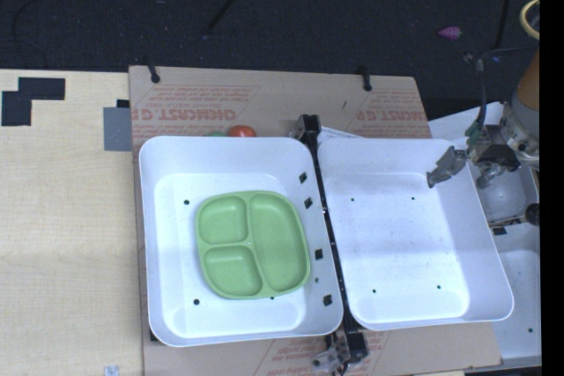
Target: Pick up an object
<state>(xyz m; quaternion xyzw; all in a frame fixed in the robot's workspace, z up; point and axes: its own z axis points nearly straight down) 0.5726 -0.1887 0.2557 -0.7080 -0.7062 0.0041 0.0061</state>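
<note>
Partly cut off at the right edge, the grey arm point(529, 114) leans in over the rim of the right bin point(493, 277), its orange band barely visible at the frame's border. Its gripper point(445, 167) shows as a dark, blurred shape just above that bin's upper right corner; whether it is spread or closed is too unclear to tell, and nothing can be seen held in it. Across the divider, the left bin point(163, 189) holds a green three-compartment plate point(253, 244), lying flat near the middle of the floor. Behind the left bin's far rim, a small red-orange object point(241, 132) peeks out, mostly hidden, resting on the brown cardboard sheet point(273, 101) beneath both bins.
</note>
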